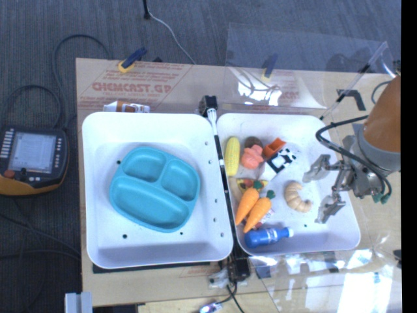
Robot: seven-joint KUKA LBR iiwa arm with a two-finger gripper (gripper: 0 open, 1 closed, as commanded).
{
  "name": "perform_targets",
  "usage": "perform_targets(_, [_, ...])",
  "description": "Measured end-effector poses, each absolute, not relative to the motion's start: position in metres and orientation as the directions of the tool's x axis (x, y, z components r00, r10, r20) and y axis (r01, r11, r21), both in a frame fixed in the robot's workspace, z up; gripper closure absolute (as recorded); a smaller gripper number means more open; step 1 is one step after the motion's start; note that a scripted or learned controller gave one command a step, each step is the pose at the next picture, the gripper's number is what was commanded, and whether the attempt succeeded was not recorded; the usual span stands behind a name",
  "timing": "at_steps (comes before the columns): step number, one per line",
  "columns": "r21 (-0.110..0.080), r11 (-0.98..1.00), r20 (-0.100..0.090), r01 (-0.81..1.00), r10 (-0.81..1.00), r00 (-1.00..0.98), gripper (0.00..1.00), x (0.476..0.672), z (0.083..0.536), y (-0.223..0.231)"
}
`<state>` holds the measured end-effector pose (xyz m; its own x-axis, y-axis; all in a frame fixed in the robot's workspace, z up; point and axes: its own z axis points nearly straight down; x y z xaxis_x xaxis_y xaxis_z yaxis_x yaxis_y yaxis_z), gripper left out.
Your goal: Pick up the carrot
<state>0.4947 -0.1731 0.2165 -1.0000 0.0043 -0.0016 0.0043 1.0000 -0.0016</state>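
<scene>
Camera view | two-finger gripper (326, 188) open, holding nothing, right of frame | orange tapered carrot (246, 205) lies left of it, long axis diagonal, leafy end upper right

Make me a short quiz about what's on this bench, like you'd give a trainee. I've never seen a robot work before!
1. True or false: the blue divided plate lies in the same bin as the carrots.
2. Multiple choice: what lies right below the carrots in the camera view? A) corn cob B) blue bottle C) croissant
3. Fill in: the gripper hangs over the ____ bin, to the right of the croissant.

Key:
1. False. The plate is in the left bin; the carrots are in the right bin.
2. B, the blue bottle.
3. Right.
</scene>
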Motion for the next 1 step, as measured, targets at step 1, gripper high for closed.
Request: perform_targets(1, [0.002, 1.0, 0.006, 0.014, 0.014, -1.0, 0.0, 0.4833, 0.1419, -0.1262])
